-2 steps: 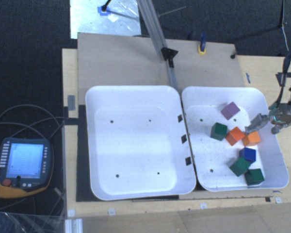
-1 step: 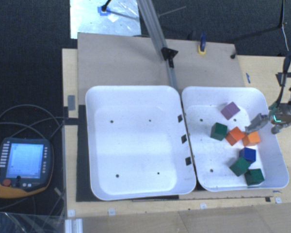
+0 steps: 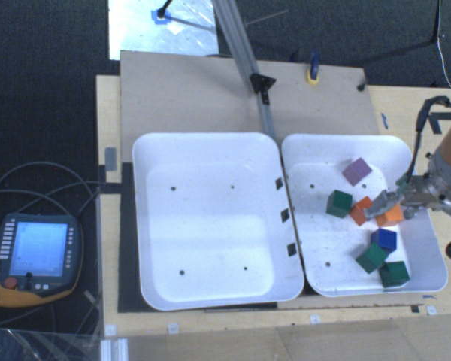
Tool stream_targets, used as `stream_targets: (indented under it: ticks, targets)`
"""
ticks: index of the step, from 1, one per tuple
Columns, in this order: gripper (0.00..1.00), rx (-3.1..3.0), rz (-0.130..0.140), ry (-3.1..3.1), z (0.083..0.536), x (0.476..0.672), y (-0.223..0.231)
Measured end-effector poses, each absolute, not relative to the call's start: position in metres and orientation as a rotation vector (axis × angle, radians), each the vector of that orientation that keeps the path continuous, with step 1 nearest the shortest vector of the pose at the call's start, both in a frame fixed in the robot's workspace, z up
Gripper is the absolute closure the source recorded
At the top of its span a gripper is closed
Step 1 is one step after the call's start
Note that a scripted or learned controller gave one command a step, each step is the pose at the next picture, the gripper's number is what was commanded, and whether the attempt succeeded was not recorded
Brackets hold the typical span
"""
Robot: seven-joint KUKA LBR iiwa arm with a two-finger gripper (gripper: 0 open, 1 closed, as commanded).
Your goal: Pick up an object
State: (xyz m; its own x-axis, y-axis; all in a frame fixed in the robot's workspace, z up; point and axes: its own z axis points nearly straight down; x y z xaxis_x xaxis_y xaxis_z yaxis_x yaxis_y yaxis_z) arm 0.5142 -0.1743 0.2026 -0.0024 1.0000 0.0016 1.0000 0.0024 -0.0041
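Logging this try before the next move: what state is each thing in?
Gripper: low in the right bin, at the orange blocks; grip unclear.
Orange blocks: two, touching the gripper's tip.
Purple block: loose, tilted, apart from the rest.
Green block: loose, beside the orange ones.
Blue block: resting against a green block.
Two green blocks: loose near the front wall.
Left bin: on the bench.
Pendant: screen lit.

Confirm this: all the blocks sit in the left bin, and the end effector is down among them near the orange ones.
Wrong bin. The camera view shows the blocks in the right bin; the end effector is down among them near the orange blocks.
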Motion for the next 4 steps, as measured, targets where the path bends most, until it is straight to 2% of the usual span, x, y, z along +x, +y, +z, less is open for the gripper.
stream_targets:
  ticks: [1,2,3,4]
  targets:
    - [0.00,-2.217,0.002,-2.220,0.160,0.511,-0.178]
    - [0.00,-2.224,-0.005,-2.230,0.115,0.516,-0.182]
    - [1.00,-2.221,-0.004,-2.230,0.124,0.516,-0.182]
    - [1.00,-2.223,-0.005,-2.231,0.184,0.513,-0.189]
